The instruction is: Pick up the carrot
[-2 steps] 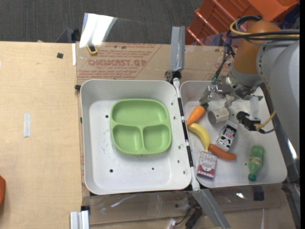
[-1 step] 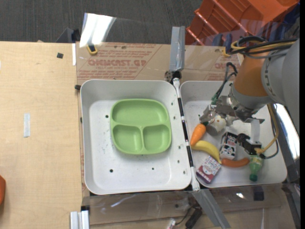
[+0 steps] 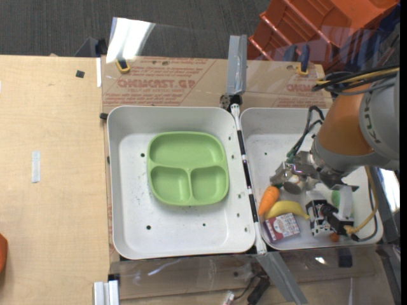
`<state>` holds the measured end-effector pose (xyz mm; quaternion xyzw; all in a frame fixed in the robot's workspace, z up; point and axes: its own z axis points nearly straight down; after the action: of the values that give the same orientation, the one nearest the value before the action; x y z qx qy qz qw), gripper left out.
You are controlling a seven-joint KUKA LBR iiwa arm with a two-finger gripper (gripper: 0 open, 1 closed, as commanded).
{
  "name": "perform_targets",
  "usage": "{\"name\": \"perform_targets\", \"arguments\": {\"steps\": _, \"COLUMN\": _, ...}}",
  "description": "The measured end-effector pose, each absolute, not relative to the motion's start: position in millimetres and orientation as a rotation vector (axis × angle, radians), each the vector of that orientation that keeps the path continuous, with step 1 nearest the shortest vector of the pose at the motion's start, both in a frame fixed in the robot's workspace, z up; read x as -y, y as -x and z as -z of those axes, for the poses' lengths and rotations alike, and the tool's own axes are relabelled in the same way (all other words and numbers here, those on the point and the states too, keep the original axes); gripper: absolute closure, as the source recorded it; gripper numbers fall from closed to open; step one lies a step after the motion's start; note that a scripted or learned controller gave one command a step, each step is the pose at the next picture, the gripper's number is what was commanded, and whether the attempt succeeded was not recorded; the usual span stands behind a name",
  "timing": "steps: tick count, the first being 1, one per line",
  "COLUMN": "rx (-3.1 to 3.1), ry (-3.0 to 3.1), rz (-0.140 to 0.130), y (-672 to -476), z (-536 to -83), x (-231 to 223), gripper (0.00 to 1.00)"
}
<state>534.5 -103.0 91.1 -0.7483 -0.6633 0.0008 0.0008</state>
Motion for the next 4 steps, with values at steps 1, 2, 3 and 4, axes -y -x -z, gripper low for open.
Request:
{"name": "perform_targets", "arguments": {"steps": 1, "rx": 2.05, "ry": 2.357, "rz": 0.02, "y": -486.0, "z": -95.0, "x": 183.1, "gripper": 0.0}}
{"name": "perform_targets", "arguments": {"steps": 2, "rx": 1.924, "ry": 2.482, "rz": 0.0, "y": -571.7, "z": -91.2, "x": 157.2, "gripper": 0.0}}
{"name": "perform_targets", "arguments": {"steps": 3, "rx": 1.869, "ry": 2.523, "rz": -0.003, "y": -497.2, "z": -90.7, "x": 124.8, "gripper": 0.0}}
{"name": "perform_targets", "arguments": {"steps": 4, "rx": 1.902, "ry": 2.5, "rz": -0.004, "y": -599.5, "z": -90.9, "x": 98.7, "gripper": 0.0}}
